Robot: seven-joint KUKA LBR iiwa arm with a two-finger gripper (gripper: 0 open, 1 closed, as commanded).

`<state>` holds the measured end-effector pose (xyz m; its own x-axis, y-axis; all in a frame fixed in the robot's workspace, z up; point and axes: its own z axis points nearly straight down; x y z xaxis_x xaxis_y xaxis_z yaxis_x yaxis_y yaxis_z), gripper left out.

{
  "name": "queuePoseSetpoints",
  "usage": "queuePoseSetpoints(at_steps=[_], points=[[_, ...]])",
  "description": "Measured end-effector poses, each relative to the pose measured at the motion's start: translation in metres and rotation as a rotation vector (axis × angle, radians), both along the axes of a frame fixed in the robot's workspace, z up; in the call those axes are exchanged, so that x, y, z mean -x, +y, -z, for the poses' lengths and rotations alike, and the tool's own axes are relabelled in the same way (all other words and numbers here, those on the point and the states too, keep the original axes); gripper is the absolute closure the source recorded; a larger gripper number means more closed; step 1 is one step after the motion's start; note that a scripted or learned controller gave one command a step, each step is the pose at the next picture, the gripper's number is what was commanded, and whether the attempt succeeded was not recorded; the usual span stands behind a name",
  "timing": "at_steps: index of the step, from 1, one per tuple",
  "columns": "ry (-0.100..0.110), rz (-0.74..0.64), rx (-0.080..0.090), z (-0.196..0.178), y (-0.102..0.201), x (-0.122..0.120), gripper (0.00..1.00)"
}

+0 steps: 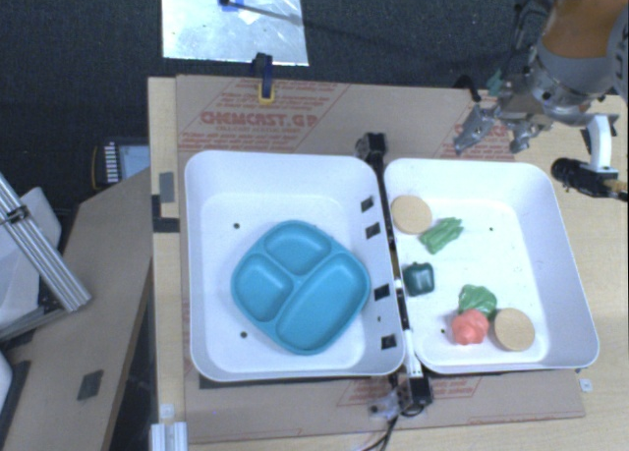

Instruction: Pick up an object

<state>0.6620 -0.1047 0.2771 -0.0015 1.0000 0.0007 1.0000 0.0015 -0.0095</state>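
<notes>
Camera view had the gripper [494, 133] hanging over the worktop [324, 110] just behind the right bin [550, 243], fingers spread apart with nothing between them. Inside that bin sat two tan discs [411, 212] [513, 329], a green pepper [441, 234], a dark green block [419, 278] and a red tomato [470, 326]. Left bin [211, 243] held a blue divided plate [300, 285].

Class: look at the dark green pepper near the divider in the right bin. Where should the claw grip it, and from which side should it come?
Grip the pepper across its blocky body, coming straight down from above. It lies alone on the bin floor with bare space around it, so fingers probably fit on either side. The divider is close on its left, so closing along the divider's line seems safer.
</notes>
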Motion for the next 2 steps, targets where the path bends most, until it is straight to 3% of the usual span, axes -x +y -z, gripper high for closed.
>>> queuePoseSetpoints(at_steps=[1, 2], points=[[-0.011, -0.002, 0.001, -0.007, 0.000, -0.002, 0.00], [-0.007, -0.001, 0.001, 0.055, 0.001, -0.002, 0.00]])
